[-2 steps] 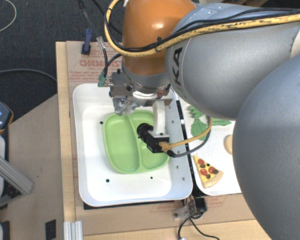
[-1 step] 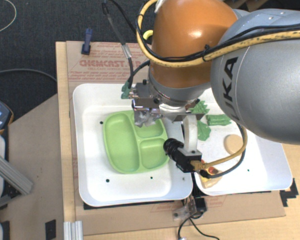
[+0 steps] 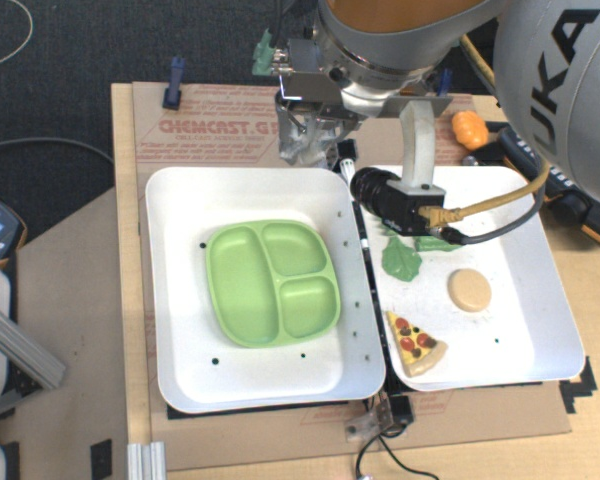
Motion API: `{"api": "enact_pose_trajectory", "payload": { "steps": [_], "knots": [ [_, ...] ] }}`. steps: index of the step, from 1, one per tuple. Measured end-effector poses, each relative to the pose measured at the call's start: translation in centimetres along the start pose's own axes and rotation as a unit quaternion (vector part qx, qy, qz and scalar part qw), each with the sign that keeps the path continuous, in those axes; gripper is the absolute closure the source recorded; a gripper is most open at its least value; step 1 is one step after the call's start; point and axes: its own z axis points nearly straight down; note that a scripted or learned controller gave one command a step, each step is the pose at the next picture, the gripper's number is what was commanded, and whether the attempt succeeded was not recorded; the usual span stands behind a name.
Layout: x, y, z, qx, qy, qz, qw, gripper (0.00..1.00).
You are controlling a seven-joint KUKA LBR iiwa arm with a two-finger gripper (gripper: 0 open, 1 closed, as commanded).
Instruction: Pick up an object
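The arm [image 3: 410, 8] reaches over the bins' far edge, tool [image 3: 308, 136] by the left bin's [image 3: 170, 268] far rim; how open it is, I cannot tell. That bin's green plate [image 3: 273, 283] looks stiff, light: pinch its rim. The right bin's [image 3: 540, 308] pizza slice [image 3: 416, 343], leaf [image 3: 402, 260] and biscuit [image 3: 470, 290] look light, easily pinched across.

A green three-compartment plastic plate [image 3: 272, 283] fills the middle of the left white bin [image 3: 170, 268]; the right white bin [image 3: 528, 330] lies bare along its right side.
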Motion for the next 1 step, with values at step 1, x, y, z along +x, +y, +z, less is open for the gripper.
{"api": "enact_pose_trajectory", "payload": {
  "steps": [1],
  "knots": [
    [-2.32, -3.39, 2.65, 0.011, -0.004, 0.002, 0.9999, 1.00]
  ]
}}
